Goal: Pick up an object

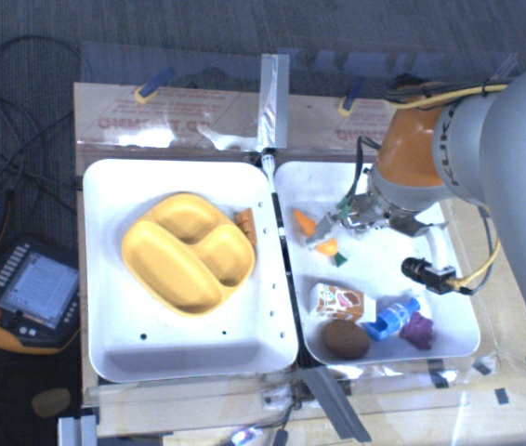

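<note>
My gripper reaches down into the upper left part of the right bin. It hangs just above a small orange piece and beside an orange carrot-like piece. A tiny green piece lies just below them. Along the bin's front lie a small printed carton, a brown ball, a blue bottle and a purple bunch. The arm's orange band sits above the wrist and covers the bin's back right.
The left bin holds a large yellow lumpy object and a small orange item against its right wall. A black cable plug juts from the arm over the right bin. Handheld controllers lie left of the bench.
</note>
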Robot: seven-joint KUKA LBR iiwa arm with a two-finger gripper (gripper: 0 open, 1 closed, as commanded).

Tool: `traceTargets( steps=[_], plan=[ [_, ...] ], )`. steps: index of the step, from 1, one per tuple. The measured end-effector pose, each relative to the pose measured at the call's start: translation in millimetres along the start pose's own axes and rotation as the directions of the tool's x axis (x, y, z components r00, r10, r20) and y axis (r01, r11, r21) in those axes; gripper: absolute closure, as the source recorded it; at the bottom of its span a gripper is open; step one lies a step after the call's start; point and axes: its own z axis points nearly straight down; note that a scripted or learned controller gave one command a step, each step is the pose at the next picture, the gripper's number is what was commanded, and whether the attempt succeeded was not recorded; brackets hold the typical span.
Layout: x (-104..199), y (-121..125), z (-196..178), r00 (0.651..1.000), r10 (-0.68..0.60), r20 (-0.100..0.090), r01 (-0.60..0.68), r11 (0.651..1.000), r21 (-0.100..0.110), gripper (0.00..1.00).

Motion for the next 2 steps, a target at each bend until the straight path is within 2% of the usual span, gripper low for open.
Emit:
traceTargets(
  steps=[1, 2],
  plan=[
    [0.3, 0.3, -9.0, 1.000, 0.000, -0.002, 0.000, 1.000, 0.000, 1.00],
    [55.9, 25.4, -81.5, 0.981, -0.192, 0.002, 0.192, 0.981, -0.002, 1.00]
  ],
)
